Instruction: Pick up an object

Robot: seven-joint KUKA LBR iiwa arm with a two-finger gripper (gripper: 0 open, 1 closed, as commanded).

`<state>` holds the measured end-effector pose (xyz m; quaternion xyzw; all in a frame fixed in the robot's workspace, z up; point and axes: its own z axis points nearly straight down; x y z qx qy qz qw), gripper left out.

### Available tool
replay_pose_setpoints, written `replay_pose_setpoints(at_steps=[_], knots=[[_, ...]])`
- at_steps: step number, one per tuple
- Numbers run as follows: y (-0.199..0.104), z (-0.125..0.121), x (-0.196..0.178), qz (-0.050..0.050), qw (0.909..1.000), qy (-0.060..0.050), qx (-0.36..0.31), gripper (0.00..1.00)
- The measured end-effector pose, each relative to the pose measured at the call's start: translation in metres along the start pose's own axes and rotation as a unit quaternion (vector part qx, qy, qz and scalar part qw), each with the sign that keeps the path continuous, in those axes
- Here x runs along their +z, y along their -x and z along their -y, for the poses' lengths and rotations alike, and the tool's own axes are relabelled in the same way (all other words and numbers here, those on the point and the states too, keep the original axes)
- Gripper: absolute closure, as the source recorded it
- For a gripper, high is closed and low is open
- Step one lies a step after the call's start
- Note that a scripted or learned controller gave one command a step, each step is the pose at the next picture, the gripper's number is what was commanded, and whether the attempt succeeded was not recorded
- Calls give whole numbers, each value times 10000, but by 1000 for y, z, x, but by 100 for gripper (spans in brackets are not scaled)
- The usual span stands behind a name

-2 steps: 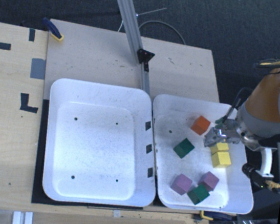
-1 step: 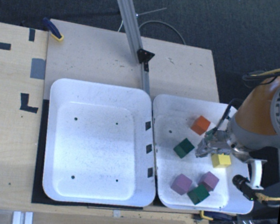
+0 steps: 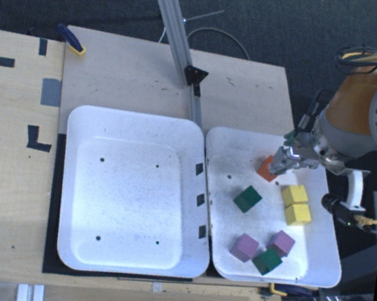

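On the pale bench, the right bin (image 3: pixel 318 269) holds the blocks. Our gripper (image 3: pixel 286 161) sits low over the orange block (image 3: pixel 265 168); we cannot tell its grasp. We risk nudging the block aside, since it lies partly beneath the tool.

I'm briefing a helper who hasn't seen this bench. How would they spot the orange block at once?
Look at the right-hand white bin, the one that holds the blocks. Near its far edge, right at the gripper, lies the orange block, partly hidden by it. It is the only orange piece; the others are green, yellow and purple, all nearer the camera.
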<state>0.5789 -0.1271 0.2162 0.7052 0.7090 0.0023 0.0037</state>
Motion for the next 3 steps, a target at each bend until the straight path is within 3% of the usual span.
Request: replay_pose_setpoints(at_steps=[2,3], knots=[[3,33,50,-9,10000,-65,24,100],[-2,76,107,-20,9999,-93,32,100]])
